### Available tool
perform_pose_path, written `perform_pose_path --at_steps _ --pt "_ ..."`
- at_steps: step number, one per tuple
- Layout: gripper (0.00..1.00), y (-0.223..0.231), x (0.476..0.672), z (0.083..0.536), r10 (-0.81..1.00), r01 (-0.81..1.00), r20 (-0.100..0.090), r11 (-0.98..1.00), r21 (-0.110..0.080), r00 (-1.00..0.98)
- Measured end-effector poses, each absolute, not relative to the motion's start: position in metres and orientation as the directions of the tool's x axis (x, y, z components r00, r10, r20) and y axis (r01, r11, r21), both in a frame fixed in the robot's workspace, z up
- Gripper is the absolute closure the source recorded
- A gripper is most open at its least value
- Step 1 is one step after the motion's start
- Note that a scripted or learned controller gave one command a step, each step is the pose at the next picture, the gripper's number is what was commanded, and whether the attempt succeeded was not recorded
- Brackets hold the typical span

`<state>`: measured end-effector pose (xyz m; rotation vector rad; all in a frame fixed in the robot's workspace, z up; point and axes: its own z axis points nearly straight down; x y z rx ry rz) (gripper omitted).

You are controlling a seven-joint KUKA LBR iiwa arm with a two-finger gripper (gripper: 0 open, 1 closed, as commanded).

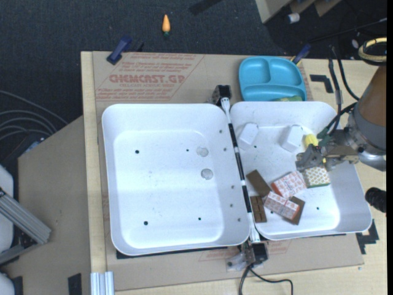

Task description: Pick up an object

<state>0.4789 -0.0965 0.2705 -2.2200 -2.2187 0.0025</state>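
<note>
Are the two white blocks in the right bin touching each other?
Apart. The camera view shows bare bin floor between the left white block and the right white block near the right bin's back wall.

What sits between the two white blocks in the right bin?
Nothing: in the camera view, bare bin floor separates the left white block from the right white block.

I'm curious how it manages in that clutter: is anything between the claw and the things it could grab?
Nothing visible blocks it. The end effector hovers in the right bin, right beside the patterned packets and white blocks.
</note>
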Motion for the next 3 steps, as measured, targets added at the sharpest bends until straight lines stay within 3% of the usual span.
perform_pose_path --at_steps 3 --pt "1.00 -0.043 0.479 0.259 1.000 1.000 0.001 0.000 -0.003 0.000"
